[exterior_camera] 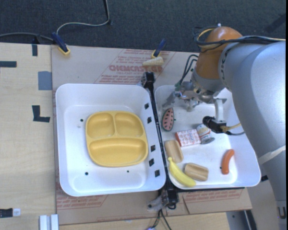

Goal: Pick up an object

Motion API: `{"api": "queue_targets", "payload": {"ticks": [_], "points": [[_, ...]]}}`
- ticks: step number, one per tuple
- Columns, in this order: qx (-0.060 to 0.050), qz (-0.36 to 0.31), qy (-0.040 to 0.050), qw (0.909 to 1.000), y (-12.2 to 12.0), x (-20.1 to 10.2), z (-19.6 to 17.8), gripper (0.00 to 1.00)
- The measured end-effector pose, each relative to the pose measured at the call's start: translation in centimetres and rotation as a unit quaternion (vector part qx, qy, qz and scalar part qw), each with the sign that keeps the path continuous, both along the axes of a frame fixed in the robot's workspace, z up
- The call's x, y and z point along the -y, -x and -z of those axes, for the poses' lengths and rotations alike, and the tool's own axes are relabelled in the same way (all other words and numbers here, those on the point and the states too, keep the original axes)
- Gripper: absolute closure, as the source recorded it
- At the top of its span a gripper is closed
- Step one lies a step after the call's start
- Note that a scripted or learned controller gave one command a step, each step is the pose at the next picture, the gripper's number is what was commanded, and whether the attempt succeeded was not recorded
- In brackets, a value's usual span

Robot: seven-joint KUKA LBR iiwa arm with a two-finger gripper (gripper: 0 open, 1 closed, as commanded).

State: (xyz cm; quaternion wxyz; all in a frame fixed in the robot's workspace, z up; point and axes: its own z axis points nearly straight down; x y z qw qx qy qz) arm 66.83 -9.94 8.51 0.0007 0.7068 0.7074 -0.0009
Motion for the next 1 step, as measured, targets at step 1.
{"api": "queue_targets", "payload": {"ticks": [1], "points": [[0.000, 0.000, 0.0002, 1.0000, -0.02, 0.00, -1.04, 1.00]]}}
